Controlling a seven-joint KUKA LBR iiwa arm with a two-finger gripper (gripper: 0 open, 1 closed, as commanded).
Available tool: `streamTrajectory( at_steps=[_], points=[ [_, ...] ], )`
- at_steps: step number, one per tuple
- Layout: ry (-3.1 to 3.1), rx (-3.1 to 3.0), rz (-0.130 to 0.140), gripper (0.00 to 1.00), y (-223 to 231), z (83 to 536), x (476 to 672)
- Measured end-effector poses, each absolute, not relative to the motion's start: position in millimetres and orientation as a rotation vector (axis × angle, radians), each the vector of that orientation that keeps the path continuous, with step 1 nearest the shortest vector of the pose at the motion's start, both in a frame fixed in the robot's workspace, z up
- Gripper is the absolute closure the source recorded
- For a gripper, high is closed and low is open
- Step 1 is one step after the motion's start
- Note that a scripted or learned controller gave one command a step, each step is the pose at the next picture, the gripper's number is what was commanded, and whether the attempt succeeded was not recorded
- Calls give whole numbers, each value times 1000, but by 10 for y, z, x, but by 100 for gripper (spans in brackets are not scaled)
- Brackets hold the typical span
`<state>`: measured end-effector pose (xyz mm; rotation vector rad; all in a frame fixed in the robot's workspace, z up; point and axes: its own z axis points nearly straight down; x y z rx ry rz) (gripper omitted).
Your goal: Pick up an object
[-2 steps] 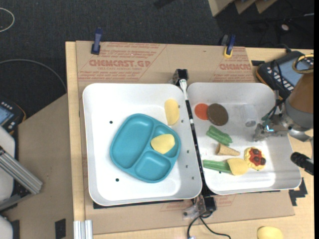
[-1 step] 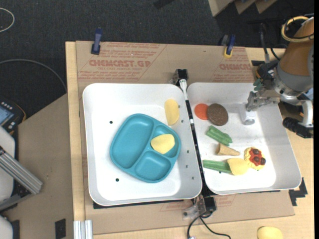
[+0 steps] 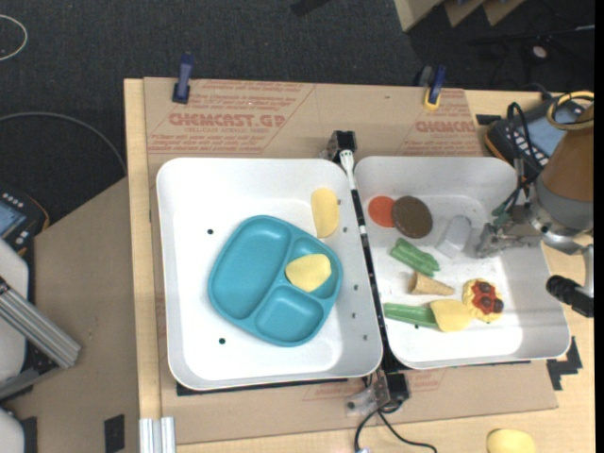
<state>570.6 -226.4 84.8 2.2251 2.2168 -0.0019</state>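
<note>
Near edge, right bin [image 3: 528,345]: yellow toy piece [image 3: 453,316] touching green bean [image 3: 408,313]; light, rigid plastic, probably slick.
Grip point: across its narrow sides.
Gripper [image 3: 493,238]: low at bin's right wall, jaw state cannot tell.
Left bin [image 3: 179,281]: blue tray [image 3: 247,281].

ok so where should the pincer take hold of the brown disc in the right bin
Probably from straight above, across the rim of the brown disc. It looks flat and round, so any width serves, but the red disc touches its left edge; closing along the bin's near-far direction likely avoids that.
</note>
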Motion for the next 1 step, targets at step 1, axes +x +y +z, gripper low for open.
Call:
streamTrajectory(
  at_steps=[1],
  points=[
    [2220,2212,4,100,-2235,1281,6375]
  ],
)
